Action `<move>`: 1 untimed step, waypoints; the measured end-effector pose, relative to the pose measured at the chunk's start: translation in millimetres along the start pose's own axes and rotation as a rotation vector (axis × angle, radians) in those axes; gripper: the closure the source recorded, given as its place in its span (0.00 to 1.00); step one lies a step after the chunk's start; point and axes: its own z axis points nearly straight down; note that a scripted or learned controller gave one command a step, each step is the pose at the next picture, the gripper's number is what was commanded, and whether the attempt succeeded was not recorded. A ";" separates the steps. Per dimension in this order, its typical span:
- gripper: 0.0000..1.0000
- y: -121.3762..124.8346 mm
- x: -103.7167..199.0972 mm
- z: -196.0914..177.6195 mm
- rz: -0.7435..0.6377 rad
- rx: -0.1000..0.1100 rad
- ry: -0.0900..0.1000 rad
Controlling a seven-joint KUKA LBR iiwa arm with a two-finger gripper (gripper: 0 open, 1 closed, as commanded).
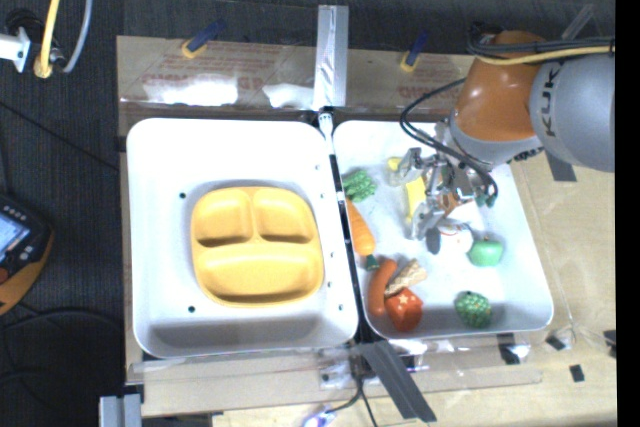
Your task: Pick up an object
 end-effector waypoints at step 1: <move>1.00 -0.2 -1.8 -11.6 -0.001 0.005 -0.003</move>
